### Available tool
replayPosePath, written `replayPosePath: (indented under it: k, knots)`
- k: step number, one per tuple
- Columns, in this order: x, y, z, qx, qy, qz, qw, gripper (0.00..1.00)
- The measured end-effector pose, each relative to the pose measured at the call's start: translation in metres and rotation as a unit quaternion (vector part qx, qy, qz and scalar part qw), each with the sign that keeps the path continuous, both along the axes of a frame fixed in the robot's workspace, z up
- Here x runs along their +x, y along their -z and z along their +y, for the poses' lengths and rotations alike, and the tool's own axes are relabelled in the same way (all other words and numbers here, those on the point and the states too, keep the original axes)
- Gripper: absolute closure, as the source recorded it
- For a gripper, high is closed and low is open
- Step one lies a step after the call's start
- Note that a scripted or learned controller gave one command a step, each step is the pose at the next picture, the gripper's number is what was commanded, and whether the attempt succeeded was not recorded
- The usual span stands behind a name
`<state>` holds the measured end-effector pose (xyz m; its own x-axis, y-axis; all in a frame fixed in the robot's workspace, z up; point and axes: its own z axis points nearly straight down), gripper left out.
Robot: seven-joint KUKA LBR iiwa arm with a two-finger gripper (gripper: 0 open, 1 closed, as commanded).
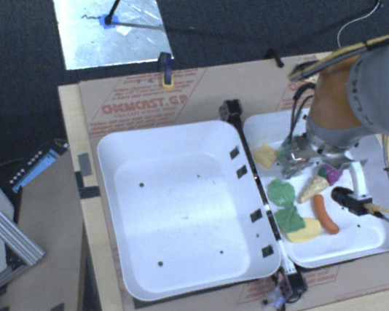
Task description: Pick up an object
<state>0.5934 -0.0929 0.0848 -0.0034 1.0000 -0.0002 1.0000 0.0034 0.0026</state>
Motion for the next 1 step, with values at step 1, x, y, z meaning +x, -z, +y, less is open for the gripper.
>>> replayPosePath:
  k: [1]
  knots:
    - [0.0106,0.0,0.0101,0.0002,-0.001,0.0,1.0,1.0]
